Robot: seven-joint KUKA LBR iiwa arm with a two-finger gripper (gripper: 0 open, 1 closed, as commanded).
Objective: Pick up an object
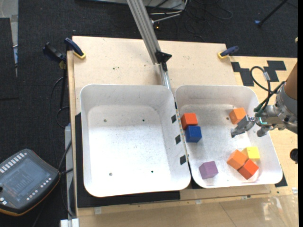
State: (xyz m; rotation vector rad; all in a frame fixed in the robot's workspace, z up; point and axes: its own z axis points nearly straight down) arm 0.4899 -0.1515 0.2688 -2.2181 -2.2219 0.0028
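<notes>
Over in the right bin [265, 148], the gripper [251, 126] hangs above the bin's right side, reaching in from the arm [289, 105] at the right edge. Its two fingers [239, 128] look spread apart with nothing between them (so no grasp on anything). An orange block [237, 114] sits just up and left of the fingertips, close but apart from them as far as the view tells.

The rest of the blocks are scattered around the same bin. An orange-red cube [189, 119] sits near the divider side, with a blue cube [193, 134] touching it just below. A purple cube [208, 170] lies near the front wall. At the front right there's a tight little cluster: an orange cube [237, 159], a yellow cube [253, 152] and a red-orange cube [249, 169], all bunched together.

The left bin [94, 98] sits beside it, rims touching along the middle.
</notes>
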